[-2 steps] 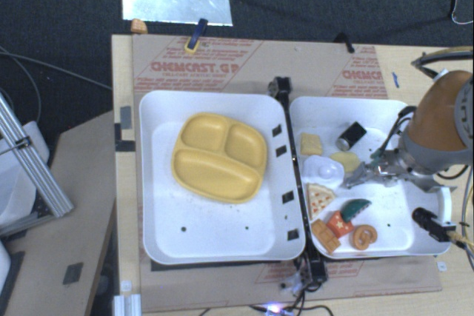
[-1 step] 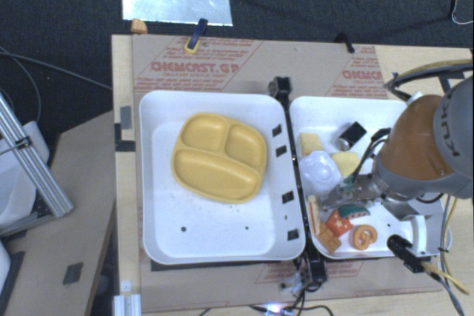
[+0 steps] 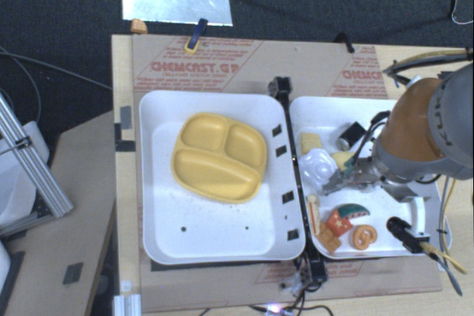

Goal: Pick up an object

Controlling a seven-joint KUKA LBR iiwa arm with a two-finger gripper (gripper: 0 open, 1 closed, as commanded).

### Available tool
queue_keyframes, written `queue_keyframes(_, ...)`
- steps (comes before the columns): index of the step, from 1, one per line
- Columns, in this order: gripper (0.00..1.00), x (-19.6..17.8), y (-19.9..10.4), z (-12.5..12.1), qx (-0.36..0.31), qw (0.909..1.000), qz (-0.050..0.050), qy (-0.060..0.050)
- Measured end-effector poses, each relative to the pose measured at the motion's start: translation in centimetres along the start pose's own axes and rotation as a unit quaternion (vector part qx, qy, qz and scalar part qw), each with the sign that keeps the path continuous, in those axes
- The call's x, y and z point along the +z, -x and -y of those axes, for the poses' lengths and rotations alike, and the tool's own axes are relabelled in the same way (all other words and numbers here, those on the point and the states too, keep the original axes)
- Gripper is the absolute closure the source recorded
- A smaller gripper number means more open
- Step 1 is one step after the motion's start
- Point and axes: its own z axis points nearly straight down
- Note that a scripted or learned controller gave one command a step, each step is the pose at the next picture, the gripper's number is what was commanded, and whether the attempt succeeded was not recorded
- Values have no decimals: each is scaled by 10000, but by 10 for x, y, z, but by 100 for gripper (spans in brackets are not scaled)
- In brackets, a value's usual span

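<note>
Your gripper (image 3: pixel 335 183) is hovering in the right bin (image 3: pixel 326 106) — finger state impossible to tell — with the clear plastic piece (image 3: pixel 317 163) lying just beyond its tip, up-left.

Grey KUKA iiwa arm (image 3: pixel 452 122) with a broad orange band (image 3: pixel 411 126) above the wrist. Black cables (image 3: pixel 368 135) run along the wrist to a dark metal two-finger gripper (image 3: pixel 331 187).
</note>
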Motion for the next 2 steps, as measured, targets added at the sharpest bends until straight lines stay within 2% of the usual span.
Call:
queue_keyframes(1, 0, 0, -30, 40, 27, 10000, 18, 6)
queue_keyframes(2, 100, -11, -30, 37, 18, 10000, 6, 11)
